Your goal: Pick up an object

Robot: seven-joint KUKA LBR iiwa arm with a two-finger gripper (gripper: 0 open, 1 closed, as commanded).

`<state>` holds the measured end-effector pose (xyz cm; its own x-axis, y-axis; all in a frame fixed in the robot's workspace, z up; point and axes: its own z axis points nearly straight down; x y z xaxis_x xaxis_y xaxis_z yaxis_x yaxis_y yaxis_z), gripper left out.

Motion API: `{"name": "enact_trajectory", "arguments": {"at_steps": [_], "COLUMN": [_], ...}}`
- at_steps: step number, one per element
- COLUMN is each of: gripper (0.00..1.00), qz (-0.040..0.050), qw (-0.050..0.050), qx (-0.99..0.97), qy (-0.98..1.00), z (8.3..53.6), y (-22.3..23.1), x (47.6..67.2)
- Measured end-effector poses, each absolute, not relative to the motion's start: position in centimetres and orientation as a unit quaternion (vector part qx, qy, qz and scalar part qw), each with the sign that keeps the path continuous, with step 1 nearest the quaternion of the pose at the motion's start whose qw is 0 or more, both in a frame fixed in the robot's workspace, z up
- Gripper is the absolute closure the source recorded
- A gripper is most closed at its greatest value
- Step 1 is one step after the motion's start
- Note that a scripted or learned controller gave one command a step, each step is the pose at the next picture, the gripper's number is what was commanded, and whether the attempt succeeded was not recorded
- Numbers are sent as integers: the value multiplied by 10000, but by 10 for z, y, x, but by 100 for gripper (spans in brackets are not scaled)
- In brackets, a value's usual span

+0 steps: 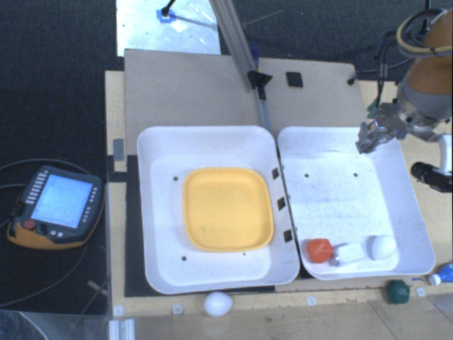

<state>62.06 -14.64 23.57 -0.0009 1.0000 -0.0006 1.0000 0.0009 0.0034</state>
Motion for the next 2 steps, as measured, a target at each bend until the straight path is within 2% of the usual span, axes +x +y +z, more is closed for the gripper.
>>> {"name": "enact_trajectory", "arguments": {"at_steps": [2], "gripper": [100], "qz": [10], "qw": [0], "qx": [7051], "qy": [7091], "z": [235], "y": [-40], "x": [627]}}
